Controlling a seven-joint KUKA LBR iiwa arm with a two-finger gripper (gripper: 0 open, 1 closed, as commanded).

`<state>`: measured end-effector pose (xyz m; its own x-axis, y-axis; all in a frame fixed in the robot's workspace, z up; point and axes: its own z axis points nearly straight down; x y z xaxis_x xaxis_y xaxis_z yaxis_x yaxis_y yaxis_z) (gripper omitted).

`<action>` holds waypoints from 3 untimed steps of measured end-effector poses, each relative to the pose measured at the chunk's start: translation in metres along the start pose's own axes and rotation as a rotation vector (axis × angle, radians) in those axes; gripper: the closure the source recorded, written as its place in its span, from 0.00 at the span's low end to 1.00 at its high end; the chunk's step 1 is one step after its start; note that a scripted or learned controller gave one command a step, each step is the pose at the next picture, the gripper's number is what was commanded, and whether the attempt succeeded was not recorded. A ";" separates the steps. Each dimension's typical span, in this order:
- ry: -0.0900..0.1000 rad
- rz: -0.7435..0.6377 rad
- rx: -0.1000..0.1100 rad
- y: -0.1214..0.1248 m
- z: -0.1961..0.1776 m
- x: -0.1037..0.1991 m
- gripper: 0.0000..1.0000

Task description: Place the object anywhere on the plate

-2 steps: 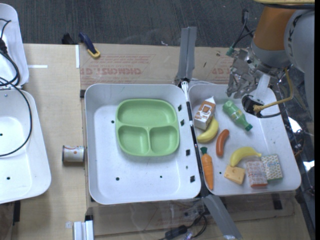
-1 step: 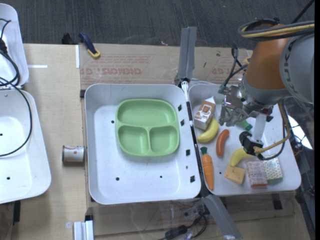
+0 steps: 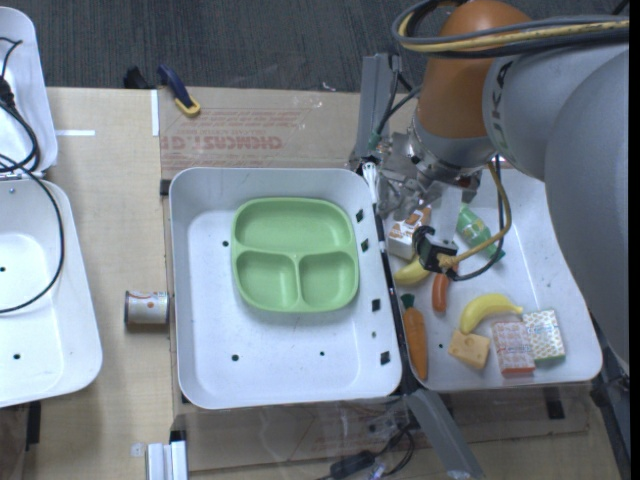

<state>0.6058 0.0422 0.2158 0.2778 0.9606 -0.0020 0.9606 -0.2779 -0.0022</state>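
We see gripper (image 3: 412,216) low in right bin (image 3: 570,268) above small carton (image 3: 404,236); fingers' state unclear; green plate (image 3: 295,254) left.

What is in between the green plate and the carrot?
In the camera view, bare white bin floor and the bins' touching rims lie between the green plate and the carrot.

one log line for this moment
arm: over right bin | gripper: low by small carton | plate: left bin, bare | placed: no
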 end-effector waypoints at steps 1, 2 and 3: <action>-0.001 -0.216 0.002 -0.012 0.057 0.062 1.00; 0.000 -0.347 0.000 -0.024 0.025 0.046 1.00; -0.001 -0.293 -0.002 0.011 -0.105 -0.007 1.00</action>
<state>0.6146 0.0324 0.3207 -0.0114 0.9999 -0.0025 0.9999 0.0114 -0.0009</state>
